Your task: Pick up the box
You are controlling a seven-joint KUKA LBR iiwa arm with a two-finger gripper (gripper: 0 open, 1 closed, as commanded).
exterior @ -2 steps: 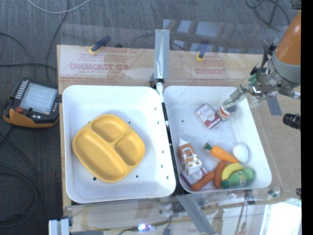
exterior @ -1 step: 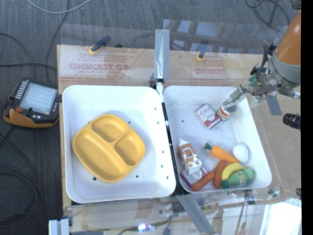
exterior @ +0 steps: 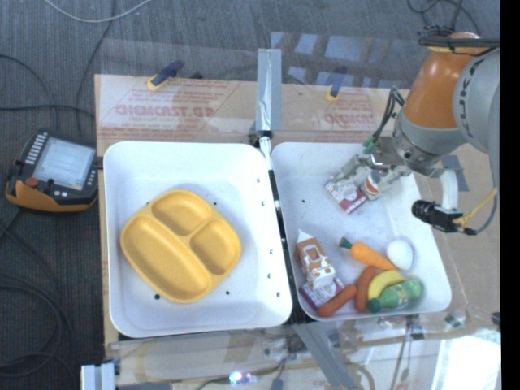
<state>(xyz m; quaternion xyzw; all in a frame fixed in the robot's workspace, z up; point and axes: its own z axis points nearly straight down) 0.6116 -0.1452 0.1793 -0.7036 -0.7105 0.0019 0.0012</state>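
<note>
A small red and white box (exterior: 344,194) lies tilted at the back of the right bin (exterior: 431,299). My gripper (exterior: 365,171) hangs open just above and behind it, beside a small red and white can (exterior: 372,188), and nothing sits between the fingers. A second box, a white and orange carton (exterior: 315,263), lies at the bin's front left, well away from the gripper. The grey arm with its orange band (exterior: 439,88) comes in from the upper right.
The right bin's front also holds a carrot (exterior: 370,255), a white egg (exterior: 400,254), a banana with a green fruit (exterior: 394,291) and a red sausage-shaped item (exterior: 337,301). A yellow divided tray (exterior: 180,244) lies in the left bin (exterior: 122,307). A pendant (exterior: 53,171) sits at far left.
</note>
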